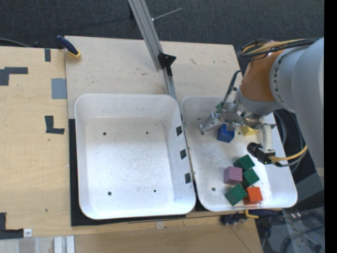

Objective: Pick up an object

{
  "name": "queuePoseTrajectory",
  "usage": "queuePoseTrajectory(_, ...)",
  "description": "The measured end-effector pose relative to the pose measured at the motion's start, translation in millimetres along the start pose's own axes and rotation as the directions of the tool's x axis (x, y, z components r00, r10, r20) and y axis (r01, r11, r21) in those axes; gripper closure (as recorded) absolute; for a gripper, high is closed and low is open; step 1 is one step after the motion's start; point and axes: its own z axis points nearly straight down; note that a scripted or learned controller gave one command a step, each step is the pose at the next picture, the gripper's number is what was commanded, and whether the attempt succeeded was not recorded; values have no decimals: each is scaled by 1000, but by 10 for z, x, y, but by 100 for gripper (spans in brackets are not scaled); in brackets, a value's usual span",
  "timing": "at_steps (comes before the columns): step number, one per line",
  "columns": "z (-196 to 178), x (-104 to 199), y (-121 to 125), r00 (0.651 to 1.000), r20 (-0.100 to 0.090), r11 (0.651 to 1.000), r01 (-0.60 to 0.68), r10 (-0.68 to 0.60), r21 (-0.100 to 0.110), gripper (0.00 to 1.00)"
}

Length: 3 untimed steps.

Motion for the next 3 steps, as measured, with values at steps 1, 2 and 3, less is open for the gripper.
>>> queuePoseTrajectory(1, -78, 5, 0, 1000, 0, 1000, 1, -1, 1, 100)
queuePoseTrajectory(2, -587, 26, 123, 1000, -6, 1000, 0, 0, 19, 100)
queuePoseTrajectory(3, -1210, 27, 206, 1000, -5, 1000, 0, 0, 16, 100)
